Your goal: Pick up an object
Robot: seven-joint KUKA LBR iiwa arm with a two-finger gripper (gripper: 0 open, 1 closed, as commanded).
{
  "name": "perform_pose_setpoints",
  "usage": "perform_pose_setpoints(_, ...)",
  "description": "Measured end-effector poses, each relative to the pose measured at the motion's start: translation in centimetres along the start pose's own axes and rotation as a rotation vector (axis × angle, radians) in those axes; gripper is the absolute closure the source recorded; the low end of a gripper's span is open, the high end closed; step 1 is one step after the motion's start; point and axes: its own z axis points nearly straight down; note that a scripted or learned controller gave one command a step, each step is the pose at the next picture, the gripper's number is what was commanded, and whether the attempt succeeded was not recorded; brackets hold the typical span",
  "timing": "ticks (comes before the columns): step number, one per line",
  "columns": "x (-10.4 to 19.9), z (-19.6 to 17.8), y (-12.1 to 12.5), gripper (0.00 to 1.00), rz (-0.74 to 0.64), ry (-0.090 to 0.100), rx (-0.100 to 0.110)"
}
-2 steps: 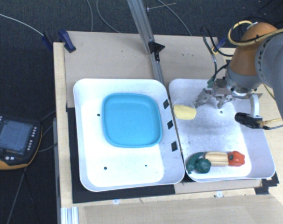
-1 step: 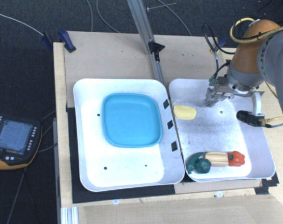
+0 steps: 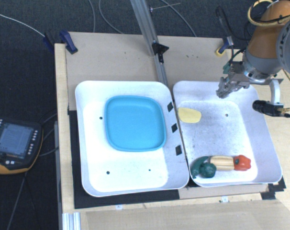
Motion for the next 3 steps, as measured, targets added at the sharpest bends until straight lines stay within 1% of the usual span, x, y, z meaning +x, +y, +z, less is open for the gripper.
perform_pose_setpoints(1, 0.4, -5.7, 1.0, 1.0, 0.0, 0.0, 0.001)
perform_pose_setpoints(2, 0.4, -8.2, 1.0, 1.0, 0.0, 0.001, 0.003)
perform_pose_setpoints(3, 6.0, -7.5, 1.4, 1.0, -0.003, 0.002, 0.005)
